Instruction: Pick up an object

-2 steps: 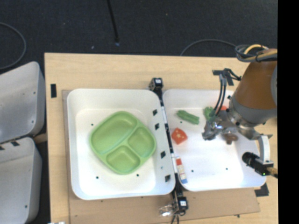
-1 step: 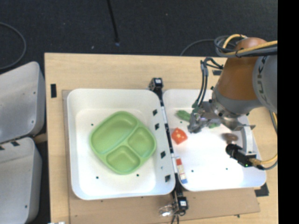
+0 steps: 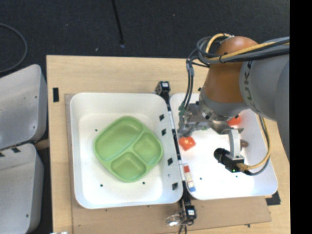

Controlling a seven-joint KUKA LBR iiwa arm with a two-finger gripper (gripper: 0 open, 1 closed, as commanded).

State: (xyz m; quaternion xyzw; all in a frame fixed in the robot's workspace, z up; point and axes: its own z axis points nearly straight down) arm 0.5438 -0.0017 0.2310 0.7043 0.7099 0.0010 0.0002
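The grey arm with its orange band [image 3: 229,65] reaches over the right bin [image 3: 253,184]. Its gripper [image 3: 187,126] hangs low at that bin's left side, close to the divider between the bins. A small orange object [image 3: 186,142] lies on the bin floor just below the gripper in the picture; whether they touch cannot be told. A second orange-red object [image 3: 235,121] peeks out from under the wrist further right. A small white item with red and blue marks [image 3: 189,182] lies at the bin's near-left corner.
A green divided plate [image 3: 128,148] lies in the middle of the left bin [image 3: 83,189]. A black part with a cable [image 3: 228,160] hangs off the wrist over the right bin. Black clips line the wall between the bins [image 3: 171,145].
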